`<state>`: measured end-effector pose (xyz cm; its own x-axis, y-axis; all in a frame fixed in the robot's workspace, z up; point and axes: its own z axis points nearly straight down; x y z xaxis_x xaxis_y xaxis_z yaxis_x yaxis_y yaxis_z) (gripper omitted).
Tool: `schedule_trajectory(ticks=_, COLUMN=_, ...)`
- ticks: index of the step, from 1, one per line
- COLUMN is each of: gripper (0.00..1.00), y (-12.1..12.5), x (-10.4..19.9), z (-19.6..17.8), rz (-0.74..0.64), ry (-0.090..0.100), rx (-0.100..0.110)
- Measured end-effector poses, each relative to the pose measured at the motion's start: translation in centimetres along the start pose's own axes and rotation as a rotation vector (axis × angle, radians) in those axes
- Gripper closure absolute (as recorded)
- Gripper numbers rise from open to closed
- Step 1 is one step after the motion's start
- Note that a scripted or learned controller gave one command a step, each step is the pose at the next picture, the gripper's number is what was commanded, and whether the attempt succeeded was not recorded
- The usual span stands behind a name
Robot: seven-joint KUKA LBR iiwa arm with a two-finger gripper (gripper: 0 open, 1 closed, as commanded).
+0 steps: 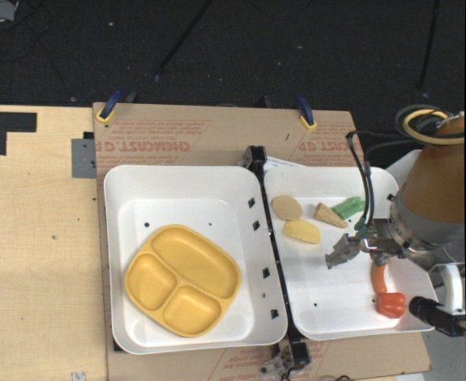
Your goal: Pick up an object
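Nearest the camera, by the right bin's front right corner: an orange carrot-shaped toy, red at its lower end, lying lengthwise toward the front edge. Just left of and above it, hovering over the bin's bare middle: the gripper, dark fingers pointing left, nothing seen between them; open or closed, impossible to tell at this slant. Farther toward the bin's back edge, a loose cluster: yellow lemon-like piece closest to the gripper, tan round piece behind it, tan wedge touching or nearly touching a green piece to its right. Across the divider, in the left bin, a yellow compartment plate filling the front half. Likely stage: approach, no object chosen by contact yet. Best bet, judged from spacing: the yellow piece, free on its front side, or the carrot, well apart from everything. Worth doing: centring over one object alone, descending straight, closing across the narrow width, avoiding the wedge-and-green pair where a neighbour could jam a finger.
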<state>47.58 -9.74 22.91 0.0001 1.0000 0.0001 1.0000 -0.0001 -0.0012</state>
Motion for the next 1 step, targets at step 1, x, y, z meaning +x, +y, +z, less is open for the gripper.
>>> schedule_trajectory(ticks=1, gripper=0.0, y=0.0, x=0.0, z=0.0, rz=0.0, ry=0.0, rx=0.0)
